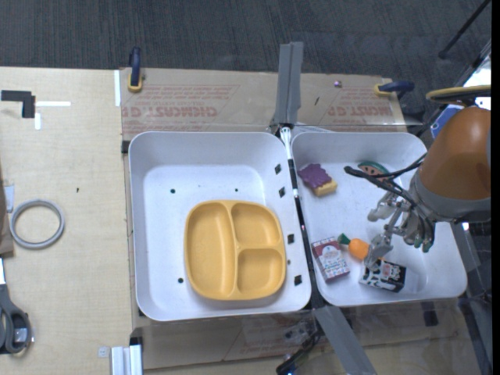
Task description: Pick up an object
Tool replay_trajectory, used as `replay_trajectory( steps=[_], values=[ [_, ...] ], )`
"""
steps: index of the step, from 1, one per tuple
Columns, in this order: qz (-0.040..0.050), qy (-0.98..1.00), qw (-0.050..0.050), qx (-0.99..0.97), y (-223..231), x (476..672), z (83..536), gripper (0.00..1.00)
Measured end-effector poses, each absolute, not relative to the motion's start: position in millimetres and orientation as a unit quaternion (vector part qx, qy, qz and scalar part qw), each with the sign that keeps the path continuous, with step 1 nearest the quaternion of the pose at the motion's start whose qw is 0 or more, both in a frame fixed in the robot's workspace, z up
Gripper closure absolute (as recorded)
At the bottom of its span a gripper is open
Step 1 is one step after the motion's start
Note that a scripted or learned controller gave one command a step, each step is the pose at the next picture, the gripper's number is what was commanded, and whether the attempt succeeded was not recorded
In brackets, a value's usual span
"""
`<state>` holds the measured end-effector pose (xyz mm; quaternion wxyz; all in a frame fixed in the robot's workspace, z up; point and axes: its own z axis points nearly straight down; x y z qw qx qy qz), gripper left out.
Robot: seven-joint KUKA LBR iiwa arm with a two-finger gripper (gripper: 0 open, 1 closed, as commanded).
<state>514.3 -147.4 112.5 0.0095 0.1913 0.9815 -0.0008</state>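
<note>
The right bin (437, 283) holds several small objects. A purple and yellow sponge (318, 179) lies near its far left corner. A green-rimmed slice-shaped toy (373, 167) sits at the back. A red box (330, 258), a small orange toy (358, 248) and a black and white item (383, 276) lie along the front. My gripper (380, 230) reaches in from the right and hangs open over the front middle of the bin. Its lower finger (377, 250) sits just above the black and white item, beside the orange toy. Nothing shows between the fingers.
The left bin (156, 209) holds a yellow divided plate (234, 248). A grey divider post (289, 84) stands behind the bins' shared wall. Clamps sit on the cardboard at the back. On the bench at left are a roll of tape (35, 223) and scissors (14, 328).
</note>
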Motion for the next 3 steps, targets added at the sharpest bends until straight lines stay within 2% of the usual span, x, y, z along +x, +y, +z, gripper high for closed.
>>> replay_trajectory(
  steps=[1,2,3],
  values=[
    [-0.0001,0.976,0.001,0.22,-129,478.9,92,0.0],
    [-0.0006,0.944,0.001,0.331,-112,540.0,92,0.0],
    [-0.0007,0.921,0.0,0.389,-133,495.0,92,0.0]
  ],
)
